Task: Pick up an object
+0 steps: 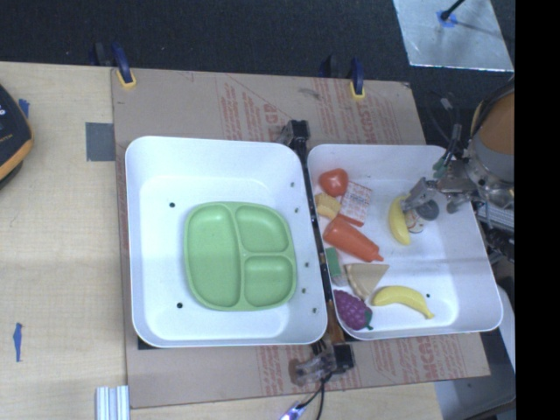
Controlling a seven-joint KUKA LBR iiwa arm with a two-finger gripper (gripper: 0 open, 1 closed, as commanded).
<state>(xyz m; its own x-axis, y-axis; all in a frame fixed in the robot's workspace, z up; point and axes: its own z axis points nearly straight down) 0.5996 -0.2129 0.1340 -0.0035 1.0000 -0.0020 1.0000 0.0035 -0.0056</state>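
Two shallow white bins are seen side by side on a cardboard-covered bench, viewed from above at a slant. The left bin (pixel 149 234) is occupied by a green divided plate (pixel 238 254) with three compartments, lying flat near its middle. The right bin (pixel 472 296) is strewn with toy food: a red tomato (pixel 332 182) near the far left corner, a small printed packet (pixel 355 199) just beside it, a pale yellow piece (pixel 326 206) below the tomato, an orange carrot (pixel 352 240) lying at a slant, a tan wedge (pixel 367 277), a bunch of purple grapes (pixel 351 309) at the near left corner, and a banana (pixel 402 298) lying along the near side. A second banana (pixel 398 220) is seen standing more upright in the view, toward the middle of the bin. The grey arm is shown reaching in from the right, its orange band (pixel 496 129) visible at the edge, and the gripper (pixel 420 206) is positioned low over the right bin, just beside or touching the second banana. Whether the tool is released or clenched cannot be told, and no object can be made out in its grasp. Blue clamps (pixel 356 74) are fixed along the far edge of the cardboard.
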